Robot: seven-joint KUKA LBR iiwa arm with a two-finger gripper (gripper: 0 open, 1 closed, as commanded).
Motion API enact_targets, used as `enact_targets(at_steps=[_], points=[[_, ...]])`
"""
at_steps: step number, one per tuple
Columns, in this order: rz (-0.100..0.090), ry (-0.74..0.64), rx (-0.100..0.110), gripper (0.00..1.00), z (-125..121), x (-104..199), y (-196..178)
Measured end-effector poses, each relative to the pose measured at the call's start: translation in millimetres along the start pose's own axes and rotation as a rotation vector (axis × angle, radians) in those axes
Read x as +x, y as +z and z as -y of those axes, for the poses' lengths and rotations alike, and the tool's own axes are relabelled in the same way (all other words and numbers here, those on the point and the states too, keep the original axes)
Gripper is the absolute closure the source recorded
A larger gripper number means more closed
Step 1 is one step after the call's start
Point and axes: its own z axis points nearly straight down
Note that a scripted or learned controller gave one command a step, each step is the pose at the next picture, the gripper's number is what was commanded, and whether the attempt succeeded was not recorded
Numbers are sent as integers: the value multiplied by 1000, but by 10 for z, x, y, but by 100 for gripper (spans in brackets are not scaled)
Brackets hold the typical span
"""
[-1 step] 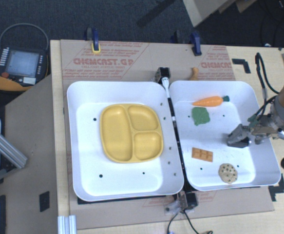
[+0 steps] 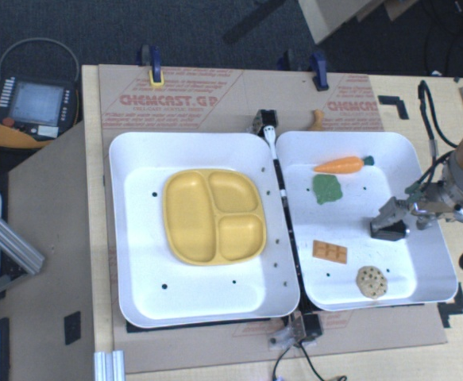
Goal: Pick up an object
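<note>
The gripper (image 2: 390, 227) hangs over the right bin (image 2: 422, 280), in its right half, roughly midway between the bin's far and near edges. Its dark tip points toward the bin's middle, and from this angle I cannot tell whether it is parted or closed; nothing can be seen caught in it.

Four small things lie in the right bin, all apart from the gripper. A toy carrot (image 2: 341, 165) lies near the far edge, orange body lengthwise along that edge with its green top toward the right. Just on the near side of it sits a green broccoli-like piece (image 2: 326, 189), toward the bin's left side. An orange-brown waffle-patterned cracker (image 2: 329, 252) lies flat in the left half, nearer the near edge and to the left of the gripper. A round chocolate-chip cookie (image 2: 372, 281) rests close to the near edge, just nearward of the gripper's tip.

The left bin (image 2: 136, 236) holds a yellow divided plate (image 2: 213, 215) with three compartments, set about in its centre.

Both bins rest on a brown board (image 2: 215, 94) with red lettering.
</note>
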Motion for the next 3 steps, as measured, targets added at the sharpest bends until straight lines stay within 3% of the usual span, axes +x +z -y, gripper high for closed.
enact_targets(at_steps=[2, 3], points=[[-3, 0, 5, 0, -61, -13, 1128], [0, 1, -1, 100, -71, -18, 997]])
